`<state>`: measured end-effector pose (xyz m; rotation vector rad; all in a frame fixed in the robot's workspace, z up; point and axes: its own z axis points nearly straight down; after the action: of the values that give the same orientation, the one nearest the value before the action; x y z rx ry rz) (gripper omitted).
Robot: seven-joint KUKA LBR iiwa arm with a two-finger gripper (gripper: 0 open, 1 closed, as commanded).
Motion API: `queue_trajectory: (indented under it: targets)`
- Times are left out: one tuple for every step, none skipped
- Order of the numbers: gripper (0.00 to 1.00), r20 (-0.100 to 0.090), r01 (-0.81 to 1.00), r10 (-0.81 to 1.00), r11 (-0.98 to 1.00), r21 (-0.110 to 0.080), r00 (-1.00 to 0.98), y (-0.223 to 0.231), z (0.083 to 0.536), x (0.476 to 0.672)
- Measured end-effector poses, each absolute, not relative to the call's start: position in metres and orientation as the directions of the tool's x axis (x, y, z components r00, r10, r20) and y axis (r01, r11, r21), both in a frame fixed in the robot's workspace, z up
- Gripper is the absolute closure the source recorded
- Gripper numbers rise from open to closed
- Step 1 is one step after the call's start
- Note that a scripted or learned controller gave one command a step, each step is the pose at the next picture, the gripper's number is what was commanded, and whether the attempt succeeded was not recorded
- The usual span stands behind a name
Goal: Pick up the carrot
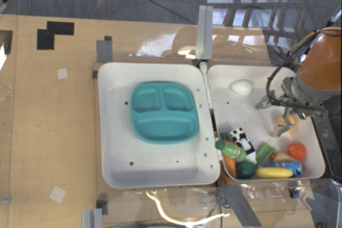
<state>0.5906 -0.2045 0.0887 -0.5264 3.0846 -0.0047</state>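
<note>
Carrot (230, 162): orange body with a green leafy end, lying in the front left corner of the right bin (251, 109), tucked against the wall it shares with the left bin (115, 115). It is part of a tight heap along that front edge. A black-and-white toy (242, 140) is just behind it, a dark green piece (246, 169) touches its right side, and a yellow banana (273, 172) and a red ball (296, 151) lie further right. My reading is that the pieces bunch there because the bin's corner stops them, which leaves the carrot walled on one side and crowded on the other. A white egg-shaped item (241, 86) sits alone near the back of the same bin. The claw (286, 123) hangs low over the bin's bare middle-right floor, apart from the carrot and nearer the red ball. From this slant I cannot tell whether it is wide or narrow. A small yellow-orange patch shows at its tip, and I cannot tell if that is a toy or part of the claw. The carrot is plainly not in it. The arm (323, 61) comes in from the right, so reaching the carrot likely means crossing the heap. The left bin holds only a teal divided plate (164, 112), centred. Both bins rest on the wooden surface (48, 131).
</note>
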Motion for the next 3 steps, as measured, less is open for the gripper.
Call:
queue_trajectory:
  targets:
    - [0.00,-0.010,-0.579,-0.580,0.815,-0.008,-0.815,-0.204,0.089,0.583]
    - [1.00,-0.019,-0.578,-0.578,0.816,-0.017,-0.816,-0.204,0.104,0.587]
    - [1.00,-0.004,-0.925,-0.925,0.380,-0.008,-0.380,-0.202,0.112,0.556]
